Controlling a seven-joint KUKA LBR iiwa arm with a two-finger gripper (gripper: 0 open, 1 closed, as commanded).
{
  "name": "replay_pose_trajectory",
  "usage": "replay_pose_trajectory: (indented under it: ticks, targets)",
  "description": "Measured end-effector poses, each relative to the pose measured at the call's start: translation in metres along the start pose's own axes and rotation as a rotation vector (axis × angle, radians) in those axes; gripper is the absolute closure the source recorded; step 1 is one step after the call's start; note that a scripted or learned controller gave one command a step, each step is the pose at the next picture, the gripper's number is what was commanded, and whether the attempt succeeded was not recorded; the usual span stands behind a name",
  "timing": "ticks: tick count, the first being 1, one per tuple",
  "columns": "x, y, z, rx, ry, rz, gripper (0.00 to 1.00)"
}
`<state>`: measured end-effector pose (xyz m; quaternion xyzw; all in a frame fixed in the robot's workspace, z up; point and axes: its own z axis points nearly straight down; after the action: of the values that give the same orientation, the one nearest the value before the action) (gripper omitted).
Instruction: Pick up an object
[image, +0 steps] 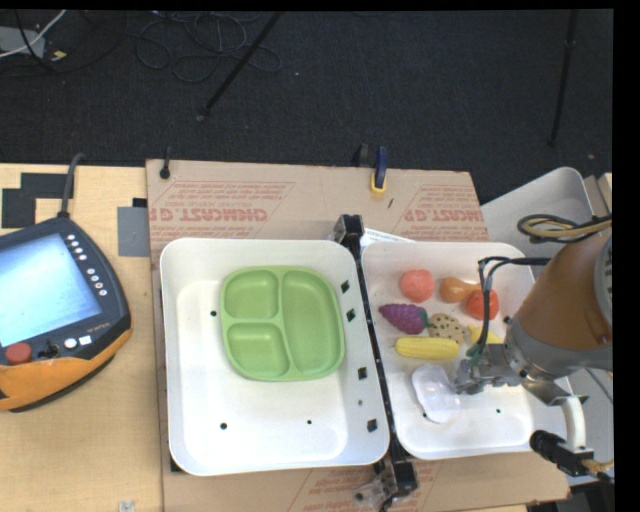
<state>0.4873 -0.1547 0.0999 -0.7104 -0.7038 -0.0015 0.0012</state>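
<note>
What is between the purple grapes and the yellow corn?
Nothing. In the camera view the grapes sit just above the corn, almost touching. A spotted cookie lies beside them, to the right.

bins (200, 420): smooth glossy white plastic
tray (282, 323): matt green plastic
surface (250, 205): rough brown cardboard
my wrist band (562, 295): glossy orange

arm (565, 300): broad rounded orange-brown band, smooth, slightly glossy. grey metal collar beneath band, curved, darker toward lower edge. black cable (487, 290) loops from band's left side down toward wrist. yellow and black cables bundled above band at upper right. pincer (470, 382): small grey metal block, dark details, too blurred for screws or markings. white curved piece with black fitting at lower right, near arm's base side.
</note>
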Motion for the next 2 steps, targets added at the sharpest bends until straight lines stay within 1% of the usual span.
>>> replay_pose_trajectory:
  ticks: [1,2]
  targets:
    - [-0.007,0.004,-0.06,-0.002,-0.004,-0.009,1.0]
    - [-0.011,0.014,-0.108,-0.002,-0.004,-0.009,1.0]
